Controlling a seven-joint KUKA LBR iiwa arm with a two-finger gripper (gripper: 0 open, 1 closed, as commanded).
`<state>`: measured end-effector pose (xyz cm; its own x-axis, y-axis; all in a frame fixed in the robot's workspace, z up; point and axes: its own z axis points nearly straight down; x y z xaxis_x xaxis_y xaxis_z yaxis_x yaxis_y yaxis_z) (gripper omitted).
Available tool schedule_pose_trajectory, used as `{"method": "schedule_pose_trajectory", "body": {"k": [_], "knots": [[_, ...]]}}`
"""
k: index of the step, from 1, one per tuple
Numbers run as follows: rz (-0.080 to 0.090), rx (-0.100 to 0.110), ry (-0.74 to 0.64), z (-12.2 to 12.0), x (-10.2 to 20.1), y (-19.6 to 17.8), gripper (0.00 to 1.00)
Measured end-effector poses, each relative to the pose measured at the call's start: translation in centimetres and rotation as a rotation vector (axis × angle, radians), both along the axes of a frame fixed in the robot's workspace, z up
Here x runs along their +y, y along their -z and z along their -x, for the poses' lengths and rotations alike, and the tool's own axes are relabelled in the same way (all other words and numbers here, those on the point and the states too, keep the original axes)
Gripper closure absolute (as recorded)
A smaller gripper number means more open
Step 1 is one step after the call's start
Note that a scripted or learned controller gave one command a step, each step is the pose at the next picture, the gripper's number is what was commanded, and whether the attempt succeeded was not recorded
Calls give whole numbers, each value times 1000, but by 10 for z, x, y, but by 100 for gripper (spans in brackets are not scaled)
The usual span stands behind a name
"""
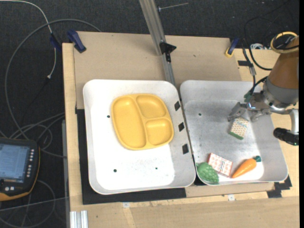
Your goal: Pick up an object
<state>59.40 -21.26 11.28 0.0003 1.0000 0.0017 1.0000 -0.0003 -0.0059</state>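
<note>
Here the bench carries two shallow white bins side by side. The left bin holds a yellow divided plate with three compartments, which lies in its upper half.

The right bin holds four small things. A small light packet with green print lies in the upper right part of this bin, a little tilted. Near the front edge there are three more: a green leafy toy vegetable at the left, a pink and white patterned box just beside it and touching it or almost touching it, and an orange carrot with a green top to the right of the box, lying at a slant.

The arm comes in from the right, with its orange band above the wrist. The gripper hangs over the upper right part of the right bin, directly above the packet. Its two fingers are spread apart, one fingertip toward the left and the other toward the right, and nothing is between them. The packet sits just below the gap of the fingers; whether the fingertips touch it, I cannot tell from this slanted view.

At the left of the bench, on the dark floor, a control pendant with a screen lies among cables.
</note>
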Motion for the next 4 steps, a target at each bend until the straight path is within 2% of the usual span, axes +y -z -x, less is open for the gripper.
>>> {"method": "schedule_pose_trajectory", "body": {"k": [1, 2, 4], "knots": [[0, -2, -1, 0, 0, 21, 0], [1, -6, -2, -1, 1, 8, 100], [4, -13, -2, -8, 3, -107, 100]]}}
